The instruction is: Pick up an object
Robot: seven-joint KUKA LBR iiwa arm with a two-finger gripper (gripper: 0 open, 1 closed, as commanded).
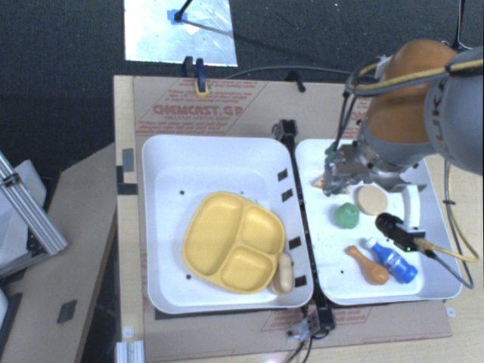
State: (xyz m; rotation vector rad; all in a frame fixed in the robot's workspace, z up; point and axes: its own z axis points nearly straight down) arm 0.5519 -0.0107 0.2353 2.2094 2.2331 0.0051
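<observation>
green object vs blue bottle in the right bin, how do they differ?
The green object is small, rounded and compact; the blue bottle is longer and lies on its side at a slant. The green object sits nearer the bin's middle, the blue bottle nearer its front edge, beside a tan wooden pin. Both rest in the right bin.

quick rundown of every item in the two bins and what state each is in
yellow tray: flat, upright, in left bin
beige piece: against the tray's lower right edge
green object: loose in right bin
tan disc: lying flat
blue bottle: on its side
wooden pin: lying beside bottle
gripper: low over right bin
</observation>
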